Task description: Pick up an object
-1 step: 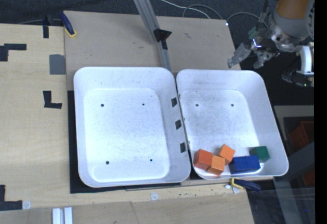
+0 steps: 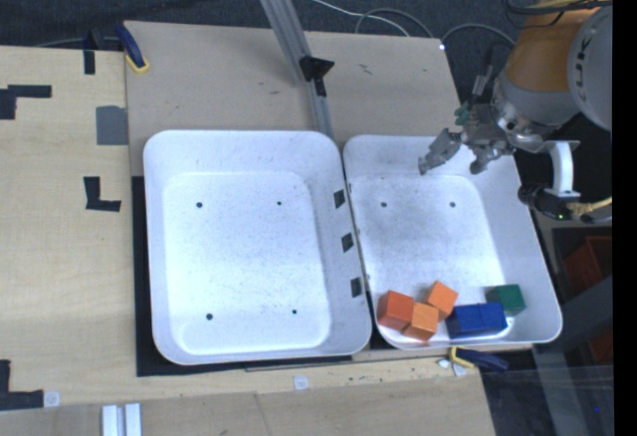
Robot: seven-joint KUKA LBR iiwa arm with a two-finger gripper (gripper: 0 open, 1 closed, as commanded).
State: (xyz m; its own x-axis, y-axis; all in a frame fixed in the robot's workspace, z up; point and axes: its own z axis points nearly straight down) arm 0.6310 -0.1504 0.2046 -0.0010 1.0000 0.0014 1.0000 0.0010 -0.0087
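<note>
The end effector (image 2: 456, 158) hangs open and empty over the far edge of the right bin (image 2: 518, 225). The blocks sit in that bin's near corner: three orange (image 2: 398, 308), one blue (image 2: 476, 321), one green (image 2: 510, 298).

A robotics lab is indicated: a taped plywood bench (image 2: 60, 255), two white bins (image 2: 174, 225), loose cables (image 2: 368, 16) and an industrial arm (image 2: 557, 46) are seen.
</note>
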